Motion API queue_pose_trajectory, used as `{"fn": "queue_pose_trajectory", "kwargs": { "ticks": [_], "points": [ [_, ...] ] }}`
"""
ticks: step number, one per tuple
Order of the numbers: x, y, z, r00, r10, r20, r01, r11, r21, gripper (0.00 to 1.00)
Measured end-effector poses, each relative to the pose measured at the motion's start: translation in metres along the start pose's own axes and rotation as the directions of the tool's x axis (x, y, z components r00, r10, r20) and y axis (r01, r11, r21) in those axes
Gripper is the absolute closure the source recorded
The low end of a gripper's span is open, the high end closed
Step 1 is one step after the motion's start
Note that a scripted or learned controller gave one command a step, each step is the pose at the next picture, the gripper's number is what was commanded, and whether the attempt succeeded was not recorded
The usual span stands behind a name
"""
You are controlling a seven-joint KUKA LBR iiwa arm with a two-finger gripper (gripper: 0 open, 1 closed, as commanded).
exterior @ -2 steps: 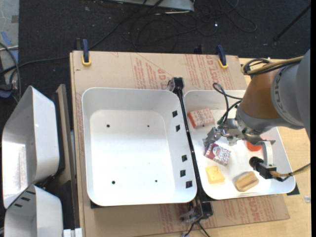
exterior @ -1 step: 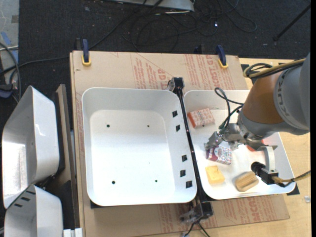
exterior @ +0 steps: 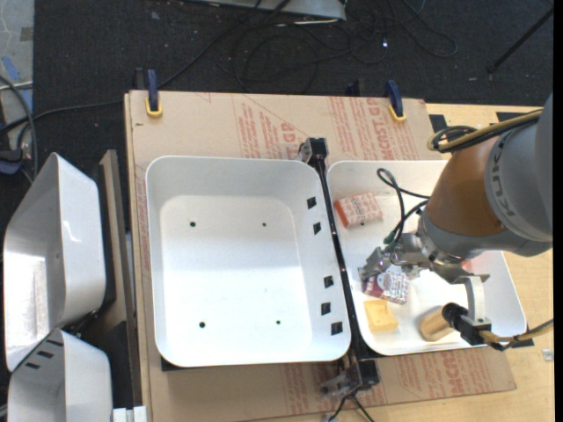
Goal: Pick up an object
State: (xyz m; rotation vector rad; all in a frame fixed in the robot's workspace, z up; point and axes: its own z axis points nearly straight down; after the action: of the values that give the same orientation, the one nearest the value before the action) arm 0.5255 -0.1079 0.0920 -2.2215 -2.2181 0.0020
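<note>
My gripper (exterior: 384, 268) hangs low in the right bin (exterior: 413, 172), near its left-centre, under the grey and orange wrist. Directly below the gripper lies a crumpled red and white packet (exterior: 391, 286), touching or nearly touching it. A yellow block (exterior: 381, 316) rests just in front of the packet. A tan rounded piece (exterior: 433, 325) lies to its right near the bin's front edge. A reddish carton (exterior: 359, 208) sits toward the back left of the same bin.
The left bin (exterior: 237, 176) stands beside the right one, with a black divider (exterior: 334, 253) between them. Both rest on a cardboard sheet (exterior: 264, 117) held by clamps. Cables trail off the wrist. More white bins (exterior: 48, 236) stand at far left.
</note>
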Motion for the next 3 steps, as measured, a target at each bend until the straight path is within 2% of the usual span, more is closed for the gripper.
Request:
{"fn": "queue_pose_trajectory", "kwargs": {
  "ticks": [1, 2, 3],
  "points": [
    [0.003, -0.023, 0.0, 1.0, 0.001, 0.0, -0.001, 1.0, 0.001, 0.0],
    [-0.064, 0.003, -0.001, 1.0, 0.003, 0.004, -0.003, 1.0, -0.005, 0.0],
    [-0.01, 0.051, -0.001, 1.0, -0.009, 0.001, 0.009, 1.0, -0.006, 0.0]
  ]
}}
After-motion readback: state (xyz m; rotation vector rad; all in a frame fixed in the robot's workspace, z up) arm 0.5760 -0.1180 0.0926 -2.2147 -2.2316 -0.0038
